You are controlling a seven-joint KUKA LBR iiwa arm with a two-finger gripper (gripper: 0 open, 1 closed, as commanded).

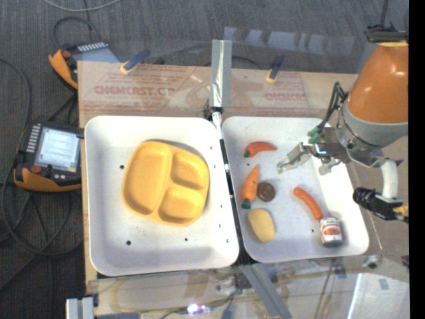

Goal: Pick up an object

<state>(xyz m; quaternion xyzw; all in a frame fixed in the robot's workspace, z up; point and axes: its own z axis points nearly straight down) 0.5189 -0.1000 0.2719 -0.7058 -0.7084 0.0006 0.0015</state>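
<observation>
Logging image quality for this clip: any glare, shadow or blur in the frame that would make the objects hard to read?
Camera view: lighting is even, and the white bins look bright but not blown out; the yellow tray casts a soft shadow along its upper edge; the hand is slightly soft, the small can too blurred to read its label; the carrot and potato stay clear.

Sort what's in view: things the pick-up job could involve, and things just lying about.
Job: gripper, orange pepper, carrot, brown round piece, potato, sausage, small can, all in the right bin.

Lying about: yellow divided tray in the left bin, handheld pendant, cables.
</observation>
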